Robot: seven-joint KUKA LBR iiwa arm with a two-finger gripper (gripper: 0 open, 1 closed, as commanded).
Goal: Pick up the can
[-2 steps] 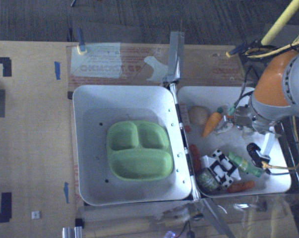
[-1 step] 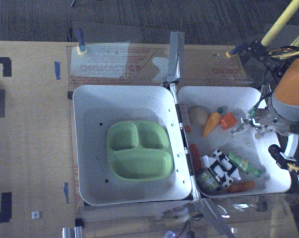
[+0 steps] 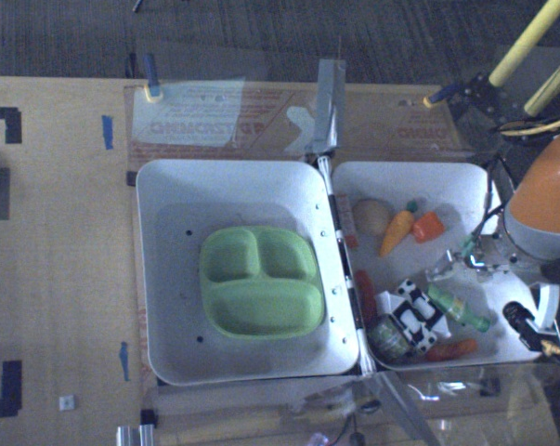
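Can (image 3: pixel 388 335), dark and lying on its side, sits in the near left corner of the right bin (image 3: pixel 405 177), close against the divider between the two bins. Just beside it, toward the right, rests a black-and-white checkered block (image 3: pixel 415 312), and a green bottle (image 3: pixel 458 307) lies slanted next to that. A red pepper-like piece (image 3: pixel 456 347) lies along the near wall, and a thin red stick (image 3: pixel 364 293) runs along the divider. Farther back in the same bin are a beige rounded object (image 3: pixel 372 216), a toy carrot (image 3: pixel 397 231) with a green top, and a small orange-red piece (image 3: pixel 427 227), all close together.

The left bin (image 3: pixel 159 268) holds a green divided plate (image 3: pixel 259 281) with three compartments, set near its middle.

The arm, with its orange band (image 3: pixel 542 193), reaches in at the right edge, and the jaws (image 3: pixel 473 255) hang over the right side of the right bin, well apart from the can. Whether the jaws are open or closed cannot be told; the metal parts there are small and blurred. Both bins sit on a brown desk (image 3: pixel 57 277) marked with black and blue tape.
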